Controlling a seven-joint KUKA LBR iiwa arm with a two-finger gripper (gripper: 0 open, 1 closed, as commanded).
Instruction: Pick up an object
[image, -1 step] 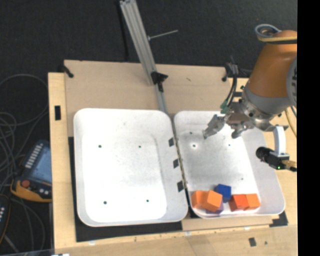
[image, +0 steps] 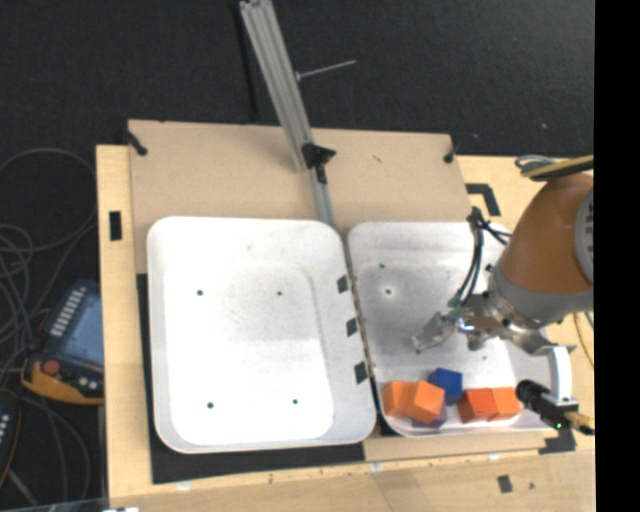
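Observation:
Along the front wall of the right bin (image: 400, 250) lie an orange block (image: 413, 400), a small blue block (image: 447, 383) and a second orange block (image: 488, 403). My gripper (image: 453, 338) hangs over the right bin's middle, just behind and above the blue block. It is open and its fingers (image: 429, 339) have nothing between them. The grey arm with its orange band (image: 545, 240) comes in from the right and hides the bin's right wall.
The left bin (image: 250, 330) lies beside the right one, split from it by a divider with black clips (image: 352, 325). A slanted metal rail (image: 290, 100) rises at the back. Cables and a handheld pendant (image: 70, 340) lie off the bench to the left.

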